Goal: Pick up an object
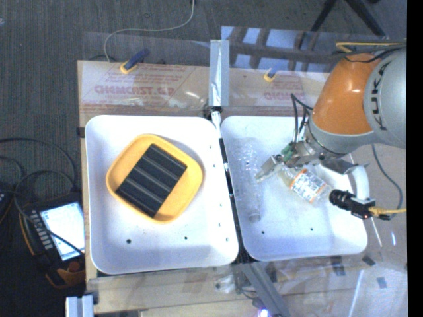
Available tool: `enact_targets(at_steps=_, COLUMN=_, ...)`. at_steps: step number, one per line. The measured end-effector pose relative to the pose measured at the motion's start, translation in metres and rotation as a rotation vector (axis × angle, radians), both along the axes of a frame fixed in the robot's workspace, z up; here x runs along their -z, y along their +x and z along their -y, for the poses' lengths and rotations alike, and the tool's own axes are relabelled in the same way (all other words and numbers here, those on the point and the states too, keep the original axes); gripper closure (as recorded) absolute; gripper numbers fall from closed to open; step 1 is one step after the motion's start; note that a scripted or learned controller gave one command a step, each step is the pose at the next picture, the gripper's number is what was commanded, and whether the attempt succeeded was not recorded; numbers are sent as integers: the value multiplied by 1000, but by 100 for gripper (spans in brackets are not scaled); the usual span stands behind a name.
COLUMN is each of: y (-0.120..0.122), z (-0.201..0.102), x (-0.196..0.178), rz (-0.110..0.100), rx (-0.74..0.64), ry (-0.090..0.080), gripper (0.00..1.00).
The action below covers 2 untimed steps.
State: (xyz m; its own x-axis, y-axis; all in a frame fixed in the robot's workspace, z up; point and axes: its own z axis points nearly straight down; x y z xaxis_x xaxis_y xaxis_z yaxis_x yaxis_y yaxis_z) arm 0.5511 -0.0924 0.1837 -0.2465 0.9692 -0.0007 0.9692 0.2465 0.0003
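Looking down at a slant on a tabletop [198,92] that is carrying a brown board with faded red lettering under a clear sheet. Reaching in from the right across the near corner of the right bin [297,240]: the grey arm [370,111], its orange band sitting just above the wrist. Lying side by side and touching along a shared middle edge: the left bin [106,243] and the right bin, both shallow and white. Resting flat in the middle of the left bin, turned at an angle to its walls: a yellow dish [155,177] holding a black ribbed insert [152,179]. Lying on the floor of the right bin near its left wall: a clear bottle-like object [250,177], hard to make out against the white. Lying in the right half of the right bin, tilted, just below the wrist: a small printed packet [308,185] in orange and white. Hovering low over the right bin, just beside the packet's upper left end: the tool [285,158]; contact with the packet not clear, and open or closed state impossible to tell from this angle. Gripping the far edge of the board, one above each bin: two small clamps, the left clamp [134,59] and the right clamp [269,75].
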Motion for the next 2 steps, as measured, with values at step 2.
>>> enact_targets(at_steps=2, y=5, z=72, x=61, rz=-5, rx=141, ry=16, gripper=0)
